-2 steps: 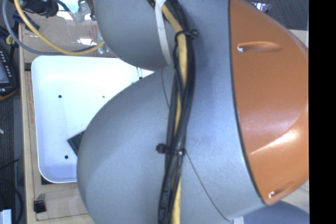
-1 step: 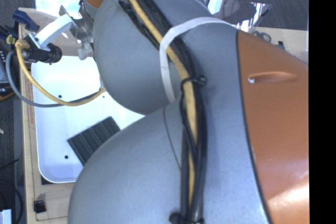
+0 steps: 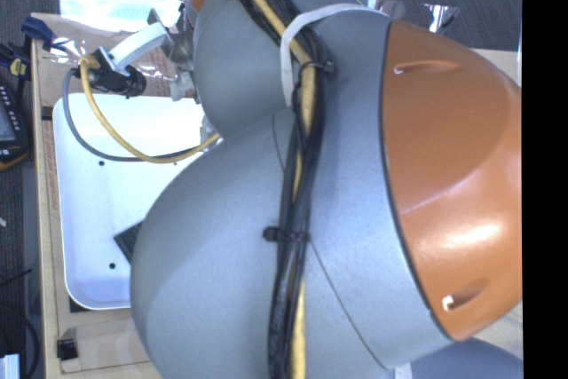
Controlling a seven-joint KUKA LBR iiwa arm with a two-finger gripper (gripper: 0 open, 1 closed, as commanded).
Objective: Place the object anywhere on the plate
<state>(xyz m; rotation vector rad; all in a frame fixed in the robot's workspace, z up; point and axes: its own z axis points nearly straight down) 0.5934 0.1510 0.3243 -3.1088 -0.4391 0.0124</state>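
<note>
Most of the left white bin (image 3: pixel 89 217) lies behind the grey arm (image 3: pixel 266 191), so the hand's state cannot be told; slow, checked lowering seems wisest.

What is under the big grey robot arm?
Under the arm you can see part of a white bin, with a yellow cable looping over it. The arm covers the rest, so anything lying there is hidden.

The arm's bulk covers most of the bins, so I can't make out the plate or the object. A dark, flat corner (image 3: pixel 130 241) pokes out from under the arm on the white bin (image 3: pixel 84 191) floor, can't tell what it is.
</note>
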